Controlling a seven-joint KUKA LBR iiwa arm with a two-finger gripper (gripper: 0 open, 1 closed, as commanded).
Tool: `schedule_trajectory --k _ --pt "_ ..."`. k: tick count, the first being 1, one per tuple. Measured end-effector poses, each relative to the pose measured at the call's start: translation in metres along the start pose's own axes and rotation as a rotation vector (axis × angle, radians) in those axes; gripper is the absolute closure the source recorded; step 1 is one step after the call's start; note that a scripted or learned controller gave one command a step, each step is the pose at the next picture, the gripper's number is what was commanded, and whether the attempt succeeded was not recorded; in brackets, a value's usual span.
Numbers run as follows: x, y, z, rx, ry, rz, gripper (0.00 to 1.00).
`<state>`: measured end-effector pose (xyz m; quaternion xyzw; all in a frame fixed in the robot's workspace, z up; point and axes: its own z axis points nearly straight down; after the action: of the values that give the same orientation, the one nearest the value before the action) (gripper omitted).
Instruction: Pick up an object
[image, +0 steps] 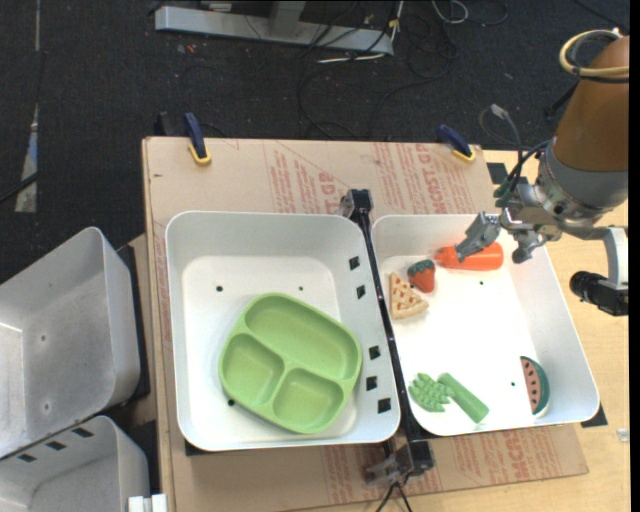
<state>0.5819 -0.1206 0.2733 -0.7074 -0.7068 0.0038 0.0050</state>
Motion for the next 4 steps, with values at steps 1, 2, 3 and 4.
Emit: schedule_trajectory --k 1,2,3,4 --pt "0.0 0.002 -0.007 -0.012 -0.002 -0.002 0.0" --pt "0.003 0.008 0.038 -0.009 -0.002 -0.001 0.0" --pt "-0.004 0.011 0.085 -0.008 -0.002 0.001 0.0" --pt "0.004 0.007 0.133 -0.007 -0.001 0.001 0.0"
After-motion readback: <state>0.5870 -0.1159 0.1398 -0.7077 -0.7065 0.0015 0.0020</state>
